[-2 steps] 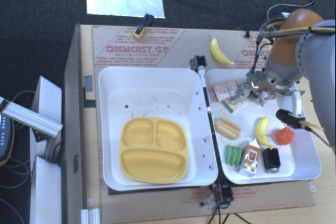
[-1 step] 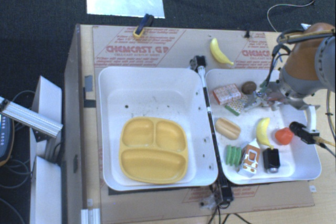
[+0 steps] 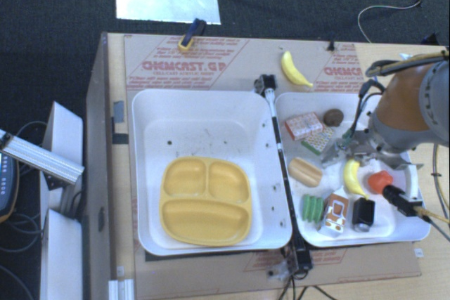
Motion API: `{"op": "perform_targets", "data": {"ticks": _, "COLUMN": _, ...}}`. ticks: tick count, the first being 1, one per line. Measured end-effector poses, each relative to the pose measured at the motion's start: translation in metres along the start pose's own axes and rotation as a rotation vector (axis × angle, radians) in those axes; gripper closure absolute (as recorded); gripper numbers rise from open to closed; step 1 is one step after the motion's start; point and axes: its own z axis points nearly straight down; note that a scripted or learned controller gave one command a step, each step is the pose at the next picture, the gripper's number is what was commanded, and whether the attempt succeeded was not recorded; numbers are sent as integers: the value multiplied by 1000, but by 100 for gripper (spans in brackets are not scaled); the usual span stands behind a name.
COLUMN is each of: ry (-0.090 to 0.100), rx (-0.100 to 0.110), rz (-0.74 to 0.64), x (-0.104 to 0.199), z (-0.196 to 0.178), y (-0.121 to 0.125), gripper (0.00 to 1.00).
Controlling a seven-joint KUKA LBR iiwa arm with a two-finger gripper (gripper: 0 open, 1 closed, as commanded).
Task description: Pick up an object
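Though near end effector (image 3: 342, 149): banana (image 3: 352, 178) (tomato (image 3: 380, 180) adj.)

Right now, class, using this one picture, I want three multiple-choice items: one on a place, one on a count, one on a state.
1. Where is the yellow tray?
A. left bin
B. right bin
C. on the bench outside the bins

2. How many bananas are there?
A. one
B. two
C. three

3. How does the tray lie?
A. flat, compartments up
B. upside down
C. on edge

Answers: 1 A, it sits in the left bin. 2 B, one banana lies on the bench, another in the right bin. 3 A, its three compartments face up.
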Motion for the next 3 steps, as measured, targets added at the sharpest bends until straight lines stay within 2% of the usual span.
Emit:
{"op": "perform_targets", "data": {"ticks": 1, "ry": 5, "rx": 30, "rz": -6, "x": -1, "z": 3, "y": 71, "gripper": 0}}
{"op": "perform_targets", "data": {"ticks": 2, "ry": 30, "rx": 67, "rz": 3, "x": -20, "z": 6, "y": 90, "gripper": 0}}
{"op": "perform_targets", "data": {"ticks": 3, "ry": 19, "rx": 64, "rz": 0, "x": -24, "z": -4, "y": 90, "gripper": 100}}
